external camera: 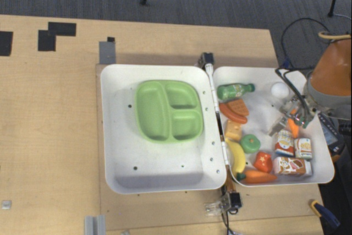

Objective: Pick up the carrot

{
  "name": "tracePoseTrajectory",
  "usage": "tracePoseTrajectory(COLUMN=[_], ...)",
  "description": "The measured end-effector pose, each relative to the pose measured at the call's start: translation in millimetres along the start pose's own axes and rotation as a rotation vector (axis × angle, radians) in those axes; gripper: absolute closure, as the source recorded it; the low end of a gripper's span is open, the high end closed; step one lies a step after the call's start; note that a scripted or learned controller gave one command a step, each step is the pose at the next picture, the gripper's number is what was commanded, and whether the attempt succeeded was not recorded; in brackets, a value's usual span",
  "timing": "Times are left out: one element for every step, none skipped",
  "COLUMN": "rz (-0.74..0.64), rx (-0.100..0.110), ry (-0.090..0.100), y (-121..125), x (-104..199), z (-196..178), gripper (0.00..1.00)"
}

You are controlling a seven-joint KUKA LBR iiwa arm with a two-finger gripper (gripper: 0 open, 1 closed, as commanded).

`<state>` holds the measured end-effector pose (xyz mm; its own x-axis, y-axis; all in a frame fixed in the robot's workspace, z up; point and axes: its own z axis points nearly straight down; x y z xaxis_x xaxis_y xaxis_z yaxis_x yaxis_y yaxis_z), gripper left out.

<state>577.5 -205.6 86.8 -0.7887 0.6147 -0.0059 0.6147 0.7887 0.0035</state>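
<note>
Camera view shows a big light brown wooden bench with two shallow white bins side by side on it. The left white bin holds a light green plastic plate with three parts, lying flat in the middle. The right white bin is full of toy food.

The grey arm with the orange band reaches in from the right, over the right side of that bin. Its jaws hang low above the bin, near the small cartons. I cannot tell if the jaws are spread or pressed together. A small orange bit sits just by them, and I cannot tell what it is.

A green plastic bottle lies on its side at the top of the right bin. Below it are an orange-red wedge and a yellow block. A yellow toy banana lies along the bin's left wall.

The long orange toy carrot with a dark green end lies flat at the bottom edge of the right bin. It is just beside the banana's tip, right under a small red toy vegetable, and apart from the jaws.

A brown and white carton lies just right of the carrot. A round green piece sits near the middle, and a white ball sits near the top.
</note>
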Motion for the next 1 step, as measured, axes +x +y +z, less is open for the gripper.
tracePoseTrajectory(rz=[-0.199], rx=[0.0], ry=[-0.002], y=[17.3], x=[-22.5], z=[-90.2], gripper=[0.0])
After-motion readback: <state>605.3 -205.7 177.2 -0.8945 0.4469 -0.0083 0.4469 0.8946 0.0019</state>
